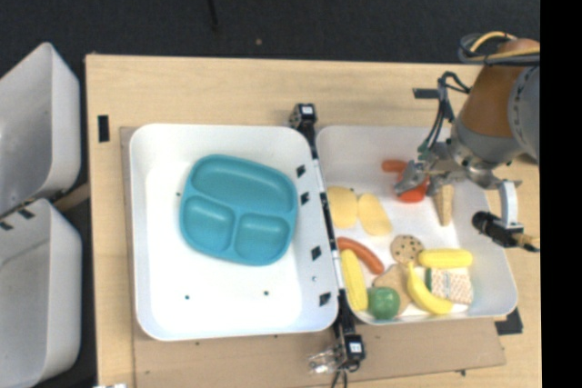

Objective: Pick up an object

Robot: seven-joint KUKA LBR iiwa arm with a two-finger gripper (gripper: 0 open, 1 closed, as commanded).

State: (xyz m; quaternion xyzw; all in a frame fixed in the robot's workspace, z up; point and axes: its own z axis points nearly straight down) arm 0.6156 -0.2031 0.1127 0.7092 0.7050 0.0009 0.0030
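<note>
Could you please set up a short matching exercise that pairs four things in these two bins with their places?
Things:
1. blue divided plate
2. green apple
3. cookie
4. gripper

Places:
A. near edge of the right bin
B. left bin
C. middle of the right bin
D. far part of the right bin

Pairs: 1-B, 2-A, 3-C, 4-D

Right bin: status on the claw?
Claw low in right bin, over orange toy. Grip unconfirmed. Other toy food piled nearer the front.
</note>
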